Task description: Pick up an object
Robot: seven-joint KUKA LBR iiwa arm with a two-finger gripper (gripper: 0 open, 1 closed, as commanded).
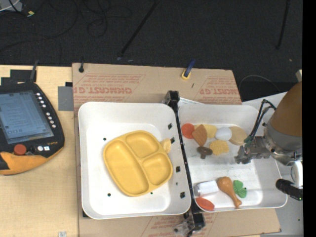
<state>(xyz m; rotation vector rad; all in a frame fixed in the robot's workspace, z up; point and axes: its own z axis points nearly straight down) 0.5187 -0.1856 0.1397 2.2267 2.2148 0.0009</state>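
Cardboard-covered bench (pixel 128 85), two white bins on it, dark floor with cables behind. Pincer (pixel 243 155) sits low over the right bin (pixel 266 181), arm (pixel 289 120) coming in from the right edge. Whether it is apart or together: cannot tell. Nothing seen gripped. Just left of the pincer: yellow piece (pixel 219 146), brown piece (pixel 200 134), red piece (pixel 187 130), white ball (pixel 223 133). Below-left of it: drumstick (pixel 229 189) touching green toy (pixel 239 187). Far left of it, left bin (pixel 94 147) holds a yellow divided plate (pixel 137 162).
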